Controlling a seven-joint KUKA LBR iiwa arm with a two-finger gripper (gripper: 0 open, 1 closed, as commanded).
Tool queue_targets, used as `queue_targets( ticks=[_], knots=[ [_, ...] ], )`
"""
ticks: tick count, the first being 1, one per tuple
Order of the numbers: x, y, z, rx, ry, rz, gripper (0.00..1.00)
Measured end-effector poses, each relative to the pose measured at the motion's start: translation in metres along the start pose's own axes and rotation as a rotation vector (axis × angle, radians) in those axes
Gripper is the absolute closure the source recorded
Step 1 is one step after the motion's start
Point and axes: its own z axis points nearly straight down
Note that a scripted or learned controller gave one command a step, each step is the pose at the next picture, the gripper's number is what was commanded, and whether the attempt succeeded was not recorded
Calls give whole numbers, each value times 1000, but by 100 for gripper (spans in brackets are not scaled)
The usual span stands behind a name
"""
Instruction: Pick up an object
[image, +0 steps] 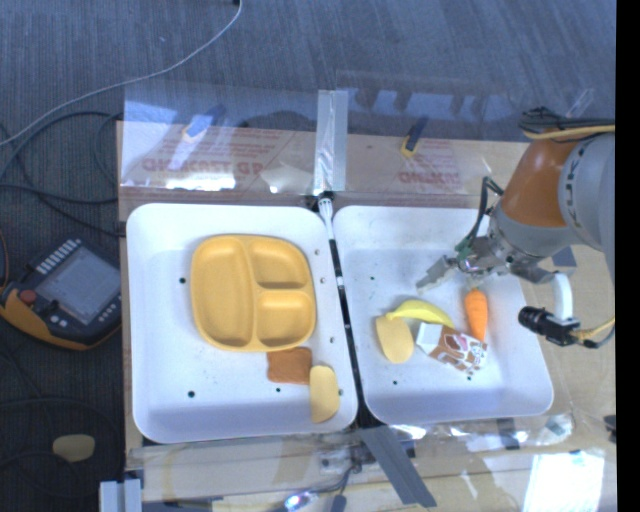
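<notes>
Just below the gripper (470, 268) lies the carrot (477, 313) — light, stiff, slick; grip mid-body — fingers spread, empty.

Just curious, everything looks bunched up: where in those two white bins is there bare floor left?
Right bin: bare floor behind the banana, toward the divider. Crowded in front, around the carrot and gripper. Left bin: a bare strip left of the yellow tray.

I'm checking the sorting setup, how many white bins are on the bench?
2. The left bin holds a yellow divided plate; the right bin sits beside it, with a carrot and banana inside.
</notes>
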Motion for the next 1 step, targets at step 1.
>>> queue_targets(
  ticks=[1],
  knots=[
    [-19,-29,15,-28,2,-151,0]
  ],
)
